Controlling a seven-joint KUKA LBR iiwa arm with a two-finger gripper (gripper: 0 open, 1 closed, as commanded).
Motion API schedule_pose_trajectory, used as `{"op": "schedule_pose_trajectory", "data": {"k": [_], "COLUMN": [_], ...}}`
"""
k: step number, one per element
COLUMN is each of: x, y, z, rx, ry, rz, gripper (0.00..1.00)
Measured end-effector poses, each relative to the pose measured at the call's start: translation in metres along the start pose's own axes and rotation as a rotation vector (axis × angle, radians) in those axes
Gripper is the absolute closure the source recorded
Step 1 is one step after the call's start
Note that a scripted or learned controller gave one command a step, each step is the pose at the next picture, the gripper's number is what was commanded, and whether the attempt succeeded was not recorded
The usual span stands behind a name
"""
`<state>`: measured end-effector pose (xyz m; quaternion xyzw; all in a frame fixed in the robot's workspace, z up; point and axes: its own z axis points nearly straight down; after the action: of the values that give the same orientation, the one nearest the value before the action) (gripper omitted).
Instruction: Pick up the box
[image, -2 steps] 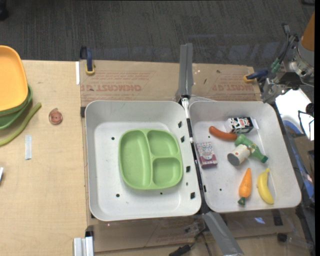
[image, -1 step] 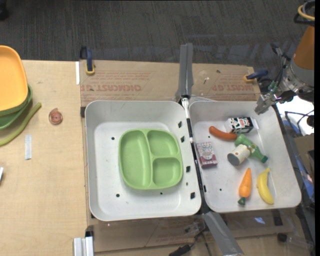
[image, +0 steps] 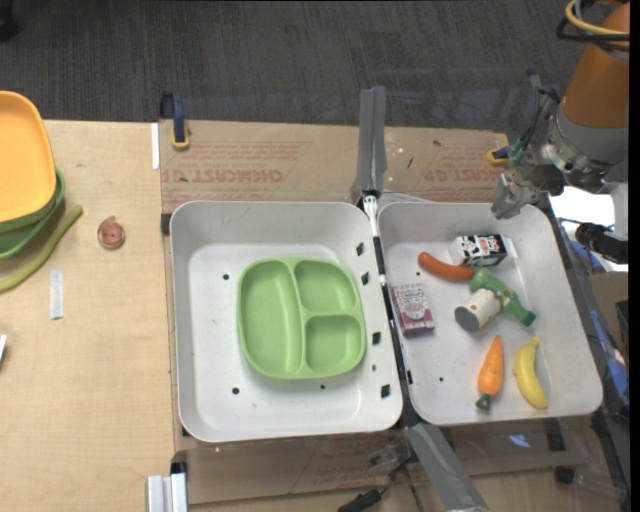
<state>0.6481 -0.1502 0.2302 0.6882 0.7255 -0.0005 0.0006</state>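
Camera view, fixed overhead, slanted; two white bins side by side on a cardboard-covered bench. Left bin (image: 200, 300): one green divided plate (image: 300, 318), three compartments, lying flat near the middle. Right bin (image: 570, 310): box (image: 412, 308), small, pinkish-purple, lying flat near the bin's left wall, apart from the other items; orange sausage-shaped toy (image: 445, 267) just above and to the right of the box; black-and-white carton (image: 480, 248) touching or just beside the sausage's right end; green-handled toy with a grey cylinder (image: 488, 302) in the middle; carrot (image: 490, 370) and banana (image: 530, 375) side by side toward the near edge. Nothing lies on the box or against it. Gripper (image: 512, 195) at the far right corner of the right bin, above the rim, well apart from the box; whether it is released or clenched cannot be told; nothing seen in its grasp. Bench left of the bins: yellow and green stacked dishes (image: 25, 190) at the edge; small pink object (image: 111, 233) near them.
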Motion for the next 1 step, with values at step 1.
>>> {"op": "schedule_pose_trajectory", "data": {"k": [1], "x": [0.0414], "y": [0.0129], "z": [-0.0074], "rx": [0.001], "ry": [0.000], "rz": [0.205], "gripper": [1.00]}}
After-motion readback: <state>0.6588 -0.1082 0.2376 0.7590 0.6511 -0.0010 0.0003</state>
